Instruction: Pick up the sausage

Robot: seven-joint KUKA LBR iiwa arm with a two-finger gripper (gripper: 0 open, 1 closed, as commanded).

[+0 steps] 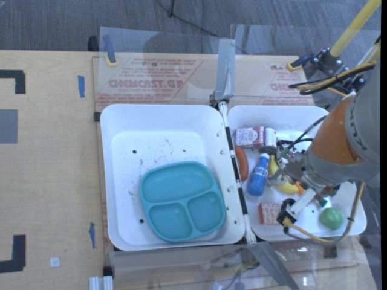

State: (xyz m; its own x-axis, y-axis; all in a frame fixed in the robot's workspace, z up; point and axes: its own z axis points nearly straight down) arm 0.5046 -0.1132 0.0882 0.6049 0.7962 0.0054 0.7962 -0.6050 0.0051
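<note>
The sausage (pixel 242 162) is a slim orange-red piece lying lengthwise against the left wall of the right bin (pixel 357 225). A blue bottle (pixel 258 175) lies right beside it. My gripper (pixel 286 165) hangs over the middle of the right bin, above a yellow banana-like item (pixel 284 185). It is to the right of the sausage, with the bottle between them. The wrist and orange band (pixel 337 139) hide much of the gripper.
A red-and-white carton (pixel 254 136) lies at the back of the right bin, a red packet (pixel 269 212) at the front, and a green ball (pixel 331 217) at the front right. The left bin (pixel 121 125) holds a teal divided plate (pixel 181 199). Cables (pixel 320 83) run at the far right.
</note>
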